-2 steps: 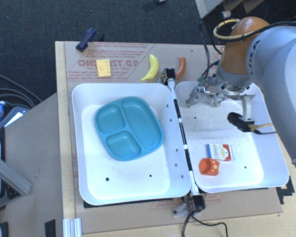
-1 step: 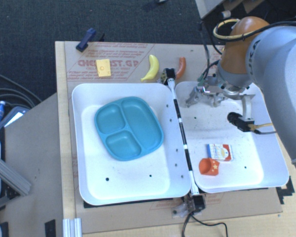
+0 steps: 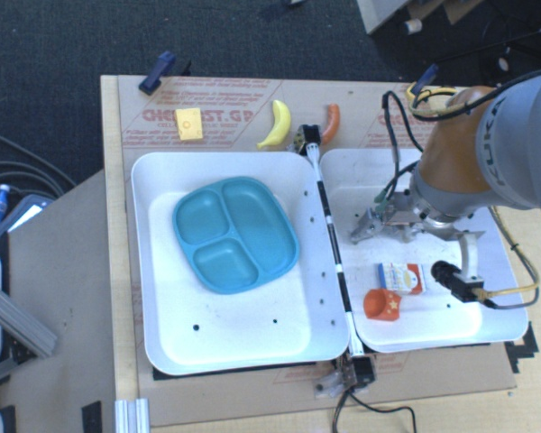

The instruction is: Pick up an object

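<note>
My gripper [image 3: 364,227] hangs low over the left part of the right bin [image 3: 451,327], pointing toward the divider between the bins. Nothing shows in its grasp. A small white box with red and blue print [image 3: 400,278] lies on the bin floor just in front of the gripper. An orange-red lump [image 3: 382,305] sits beside that box, nearer the front wall. The grey arm with its orange band [image 3: 451,156] comes in from the right above this bin.
A blue divided plate [image 3: 235,233] lies in the left bin [image 3: 162,314]. Behind the bins, on the cardboard, lie a yellow banana [image 3: 275,124], an orange stick-like toy [image 3: 331,123], a yellow block [image 3: 188,125] and a blue clip [image 3: 156,72].
</note>
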Controlling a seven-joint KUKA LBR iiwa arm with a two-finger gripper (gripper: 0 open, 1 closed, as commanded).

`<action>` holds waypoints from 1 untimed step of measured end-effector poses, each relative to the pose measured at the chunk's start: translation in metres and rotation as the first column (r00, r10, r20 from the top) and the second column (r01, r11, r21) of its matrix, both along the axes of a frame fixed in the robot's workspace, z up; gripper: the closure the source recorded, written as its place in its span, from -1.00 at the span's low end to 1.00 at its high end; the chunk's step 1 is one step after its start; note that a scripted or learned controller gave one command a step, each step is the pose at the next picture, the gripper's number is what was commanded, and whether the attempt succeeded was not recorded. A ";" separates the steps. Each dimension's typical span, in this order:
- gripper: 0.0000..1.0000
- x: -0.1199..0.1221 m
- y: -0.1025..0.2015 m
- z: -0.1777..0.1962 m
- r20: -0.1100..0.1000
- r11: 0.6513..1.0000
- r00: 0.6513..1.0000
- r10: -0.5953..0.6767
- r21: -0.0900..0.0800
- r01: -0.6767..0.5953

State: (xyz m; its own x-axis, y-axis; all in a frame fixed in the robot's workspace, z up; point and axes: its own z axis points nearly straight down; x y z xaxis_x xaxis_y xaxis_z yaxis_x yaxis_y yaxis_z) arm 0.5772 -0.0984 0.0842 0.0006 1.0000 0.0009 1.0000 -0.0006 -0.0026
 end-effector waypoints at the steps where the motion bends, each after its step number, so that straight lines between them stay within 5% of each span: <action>1: 1.00 0.001 0.000 0.010 0.002 1.000 1.000 -0.001 0.001 0.001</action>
State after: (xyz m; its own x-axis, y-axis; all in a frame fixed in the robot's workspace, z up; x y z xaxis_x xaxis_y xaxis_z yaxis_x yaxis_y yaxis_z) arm 0.5777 -0.0981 0.0943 0.0020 1.0000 0.0016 1.0000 -0.0020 -0.0008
